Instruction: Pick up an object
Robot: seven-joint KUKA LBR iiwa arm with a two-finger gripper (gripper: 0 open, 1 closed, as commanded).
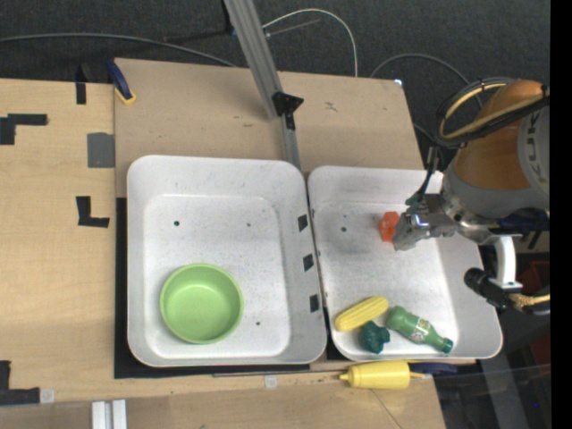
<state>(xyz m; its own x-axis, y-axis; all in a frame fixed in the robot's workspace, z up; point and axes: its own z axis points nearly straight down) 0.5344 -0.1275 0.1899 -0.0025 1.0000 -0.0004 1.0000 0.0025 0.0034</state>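
Gripper (404, 233) beside orange piece (388, 226), right bin (357, 186) floor bare leftward

Your left shallow white plastic bin (143, 186) holds a round green plastic bowl (202, 303) at its 7 o'clock corner. In the right shallow white plastic bin (357, 186), a small orange block (388, 227) lies near centre; a yellow toy corn cob (360, 313), dark green toy piece (375, 337) and green toy bottle (417, 328) cluster at 6 o'clock. A yellow plastic bottle (379, 375) lies on the surface just beyond that edge.

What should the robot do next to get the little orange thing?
Probably nudge the claw left and down a bit, because the orange object sits in the right bin just beside it, not between its tips. I can't tell if it's open.
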